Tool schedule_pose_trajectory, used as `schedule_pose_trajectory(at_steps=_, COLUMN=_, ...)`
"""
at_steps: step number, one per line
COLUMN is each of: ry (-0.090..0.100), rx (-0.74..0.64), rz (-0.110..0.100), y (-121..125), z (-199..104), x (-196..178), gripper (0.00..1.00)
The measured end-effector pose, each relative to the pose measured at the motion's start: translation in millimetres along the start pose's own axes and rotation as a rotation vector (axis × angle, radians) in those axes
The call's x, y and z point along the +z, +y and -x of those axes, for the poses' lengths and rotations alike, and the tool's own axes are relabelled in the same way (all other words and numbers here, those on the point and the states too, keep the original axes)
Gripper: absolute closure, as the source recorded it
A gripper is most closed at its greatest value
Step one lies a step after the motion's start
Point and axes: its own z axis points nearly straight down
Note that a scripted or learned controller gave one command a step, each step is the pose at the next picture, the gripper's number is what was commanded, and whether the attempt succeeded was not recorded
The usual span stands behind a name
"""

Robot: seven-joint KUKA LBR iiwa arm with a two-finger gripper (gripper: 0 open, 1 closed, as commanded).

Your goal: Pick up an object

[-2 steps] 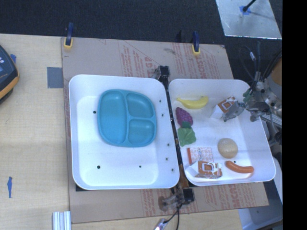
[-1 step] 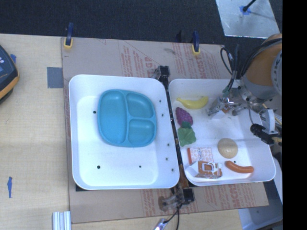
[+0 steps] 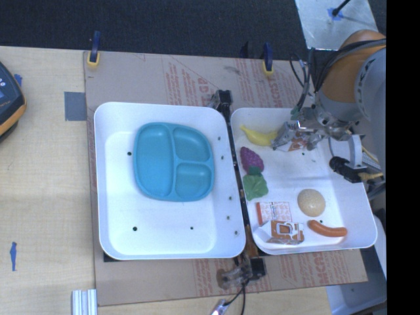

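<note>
The right bin (image 3: 341, 176) holds a yellow banana (image 3: 258, 136) at its back left, purple grapes (image 3: 251, 159), a green leafy piece (image 3: 255, 185), two small printed packets (image 3: 280, 222), a beige round bun (image 3: 312, 202) and an orange-red sausage (image 3: 327, 229). My gripper (image 3: 293, 138) hangs low over the back of this bin, just right of the banana's tip. I see no object between its parts.
The left bin (image 3: 118, 222) carries a blue divided plate (image 3: 174, 161). Clamps sit at the cardboard's back edge (image 3: 267, 51). A dark device (image 3: 9, 100) lies at the far left of the bench. Cables run by the arm (image 3: 351, 77) on the right.
</note>
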Motion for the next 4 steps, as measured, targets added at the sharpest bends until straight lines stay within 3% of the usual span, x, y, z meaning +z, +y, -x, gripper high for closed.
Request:
schedule_pose_trajectory(at_steps=1, ry=0.027, rx=-0.002, rz=-0.017, y=0.8, z=25.4, x=8.3, gripper=0.00)
schedule_pose_trajectory(at_steps=2, ry=-0.002, rx=-0.001, rz=0.031, y=5.2, z=30.8, x=-48.0, gripper=0.00)
schedule_pose_trajectory(at_steps=3, ry=-0.002, rx=-0.004, rz=0.027, y=4.7, z=-57.2, x=-58.0, gripper=0.00)
schedule_pose_trajectory(at_steps=4, ry=-0.004, rx=-0.002, rz=0.029, y=6.0, z=-17.4, x=-23.0, gripper=0.00)
